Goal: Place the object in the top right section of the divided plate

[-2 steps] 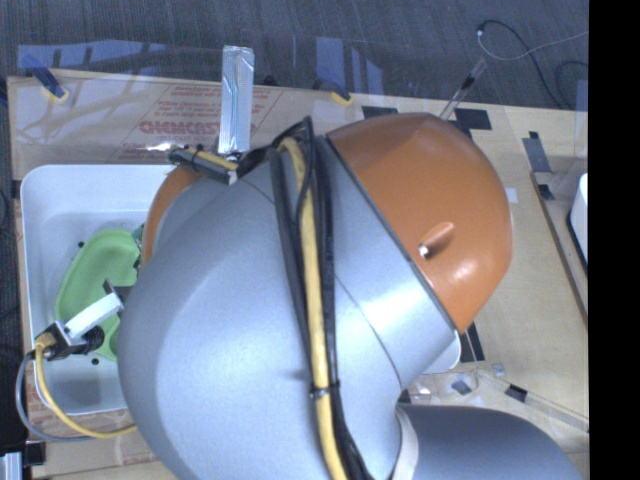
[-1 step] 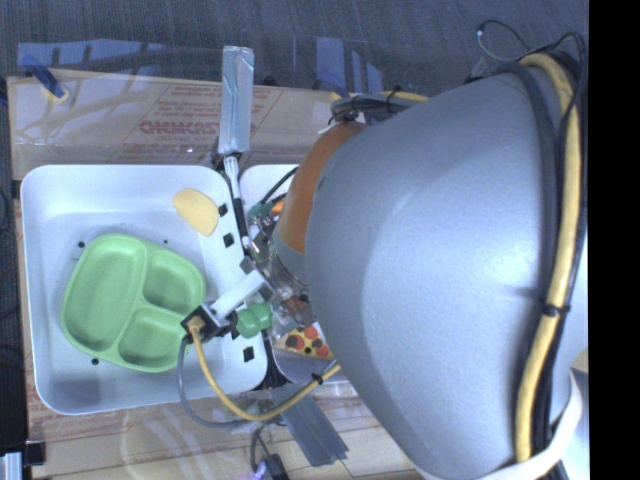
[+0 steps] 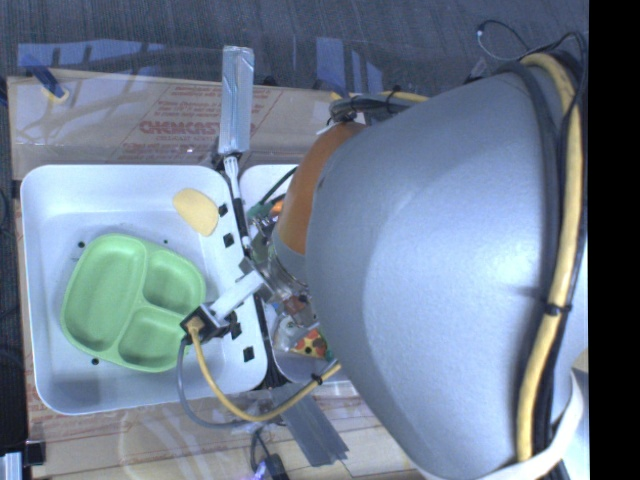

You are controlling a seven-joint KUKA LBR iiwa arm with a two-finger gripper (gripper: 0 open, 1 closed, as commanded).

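centrally, much of the right bin (image 3: 262, 183) is covered by the arm (image 3: 440, 268), whose orange band (image 3: 305, 193) is seen above the wrist. the gripper cannot be made out beneath the arm. a green divided plate (image 3: 130, 303) is seen lying flat in the left bin (image 3: 60, 208), toward its lower left. a pale yellow object (image 3: 197, 210) is found on the bin floor, just beyond the plate's upper right rim, apart from it and outside every section. a yellow cable (image 3: 215, 383) is looped over the bins' lower edge.
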